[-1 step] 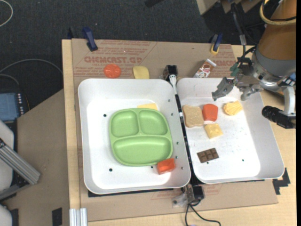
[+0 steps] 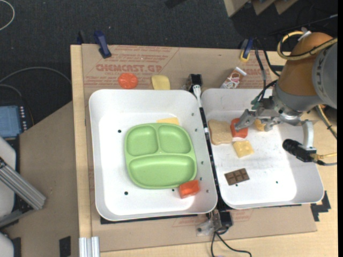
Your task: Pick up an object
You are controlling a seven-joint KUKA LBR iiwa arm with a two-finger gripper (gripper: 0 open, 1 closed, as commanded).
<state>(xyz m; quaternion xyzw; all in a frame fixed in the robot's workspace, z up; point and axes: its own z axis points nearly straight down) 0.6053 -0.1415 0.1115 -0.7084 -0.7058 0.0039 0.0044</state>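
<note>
The gripper [image 2: 247,121] reaches into the right bin [image 2: 278,189] from the right, its tip down over a red piece [image 2: 239,130]. Whether its fingers clasp that piece cannot be told. The red piece lies at the right edge of a tan bread slice [image 2: 218,133], with a yellow cheese cube [image 2: 243,148] just below it and a brown chocolate bar [image 2: 236,176] lower in the bin. The left bin [image 2: 107,159] holds a green divided plate [image 2: 159,155], an orange block [image 2: 188,188] at the plate's lower right and a pale yellow piece [image 2: 168,121] at its top edge. Both bins sit on a cardboard sheet [image 2: 134,58] on the bench, where an orange disc [image 2: 128,81], a yellow lump [image 2: 160,82] and a small packet [image 2: 232,80] lie behind the bins. Dark carpet [image 2: 53,15] surrounds the bench.
</note>
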